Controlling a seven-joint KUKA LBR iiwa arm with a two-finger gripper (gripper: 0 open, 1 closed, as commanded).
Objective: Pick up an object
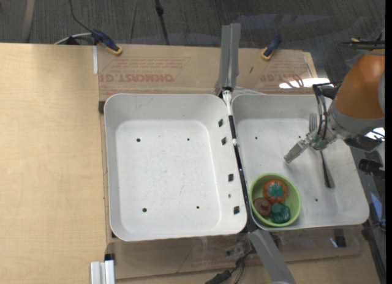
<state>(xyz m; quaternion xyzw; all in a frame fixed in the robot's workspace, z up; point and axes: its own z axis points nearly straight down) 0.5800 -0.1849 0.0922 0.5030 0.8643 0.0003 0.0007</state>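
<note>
Over the right bin (269,130), near its right wall: gripper (313,143), low above the white floor, hanging from the grey arm (361,87) with its orange band. Whether open or closed: cannot tell, too small and tangled with what lies beneath. Nothing seen lifted.

Directly under and beside the gripper: a fork (324,166), flat on the bin floor, tines toward the far wall, dark handle running toward the near edge, slightly slanted. Touching the gripper or just apart from it: cannot tell.

In the near left corner of the same bin: a green bowl (296,206), upright, hard against the divider side. Inside it, three small things packed together: an orange one (275,189) at the far side, a brown one (263,205) at the near left, a teal one (281,213) at the near right. Well apart from the gripper.

Just beside, sharing the middle edge: left bin (165,172), white, with a few dark dots on its floor.

Beneath both bins: cardboard (159,68) with reversed red print, held at the far edge by two clamps, one left (107,42), one right (271,47). Left of all that: pale wooden bench (43,154).
</note>
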